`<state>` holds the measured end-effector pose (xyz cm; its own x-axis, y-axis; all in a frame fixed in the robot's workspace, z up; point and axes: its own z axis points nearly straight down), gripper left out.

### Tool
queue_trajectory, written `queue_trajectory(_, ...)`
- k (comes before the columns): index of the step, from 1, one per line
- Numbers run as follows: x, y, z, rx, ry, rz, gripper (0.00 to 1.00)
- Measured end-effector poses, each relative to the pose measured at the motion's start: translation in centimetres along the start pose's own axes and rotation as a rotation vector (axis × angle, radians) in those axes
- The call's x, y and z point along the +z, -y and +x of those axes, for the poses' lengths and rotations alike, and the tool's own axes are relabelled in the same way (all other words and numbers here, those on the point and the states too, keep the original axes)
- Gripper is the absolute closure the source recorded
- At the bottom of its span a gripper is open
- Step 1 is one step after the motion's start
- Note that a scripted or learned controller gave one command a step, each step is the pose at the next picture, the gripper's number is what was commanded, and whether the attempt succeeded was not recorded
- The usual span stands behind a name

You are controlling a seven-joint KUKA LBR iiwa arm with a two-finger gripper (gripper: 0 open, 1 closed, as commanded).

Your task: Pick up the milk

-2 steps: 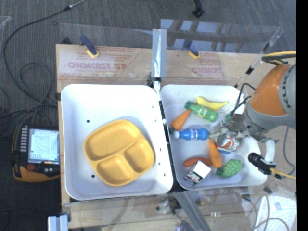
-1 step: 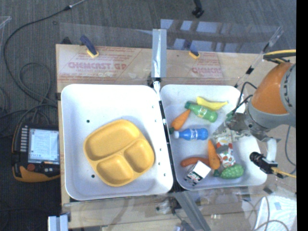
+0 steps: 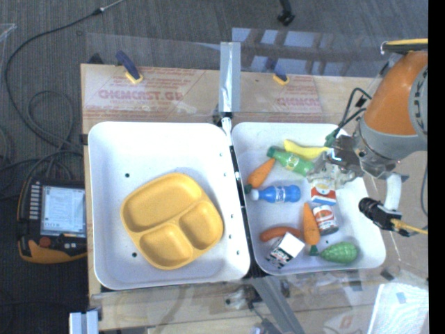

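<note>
A small carton with red, white and blue print (image 3: pixel 323 211), which I take for the milk, lies in the right bin (image 3: pixel 373 256) toward its right side. My gripper (image 3: pixel 333 167) hangs just beyond the carton's far end, close to it, with the grey and orange arm (image 3: pixel 396 110) coming in from the right. Nothing can be seen held in it. A white box with dark print (image 3: pixel 285 248) lies at the bin's front.
Also in the right bin are a blue bottle (image 3: pixel 278 194), a green bottle (image 3: pixel 292 161), a banana (image 3: pixel 304 147), two carrots (image 3: pixel 262 174) (image 3: pixel 310 225), a sausage (image 3: pixel 277 233) and a green vegetable (image 3: pixel 339 252). The left bin (image 3: pixel 111 152) holds a yellow divided tray (image 3: pixel 174 218).
</note>
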<state>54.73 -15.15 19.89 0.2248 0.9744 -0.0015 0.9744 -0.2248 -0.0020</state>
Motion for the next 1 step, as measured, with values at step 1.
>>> queue_trajectory(1,8.89,4.17,-3.51,-0.087,-0.002,0.000,1.00)
